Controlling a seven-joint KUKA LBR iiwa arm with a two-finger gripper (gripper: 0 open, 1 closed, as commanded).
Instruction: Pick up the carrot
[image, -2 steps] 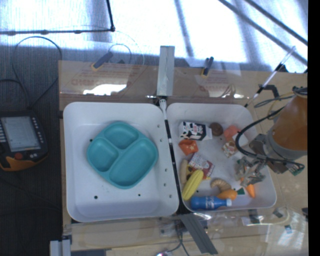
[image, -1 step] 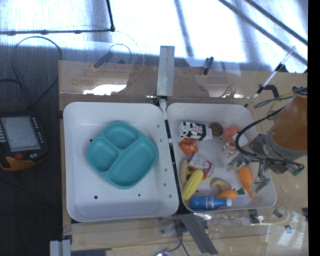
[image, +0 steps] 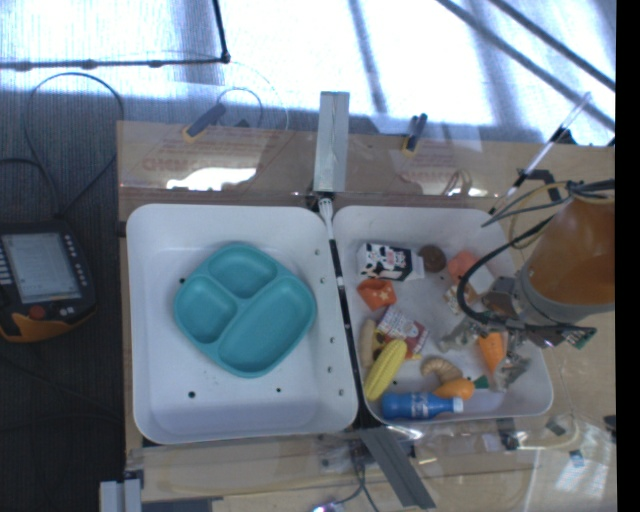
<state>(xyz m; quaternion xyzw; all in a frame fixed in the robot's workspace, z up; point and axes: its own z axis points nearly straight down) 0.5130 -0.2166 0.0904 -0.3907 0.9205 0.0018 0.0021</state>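
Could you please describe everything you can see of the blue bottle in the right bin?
The blue bottle lies on its side near the front edge of the right bin, its white cap pointing right. It looks like plastic, with a pale label around its middle. The yellow corn lies close by its left end, and a small orange piece sits right above its cap.

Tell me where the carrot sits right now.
The carrot is in the right bin, near its right wall, directly beneath the hand, with a small orange piece and the blue bottle to its lower left.
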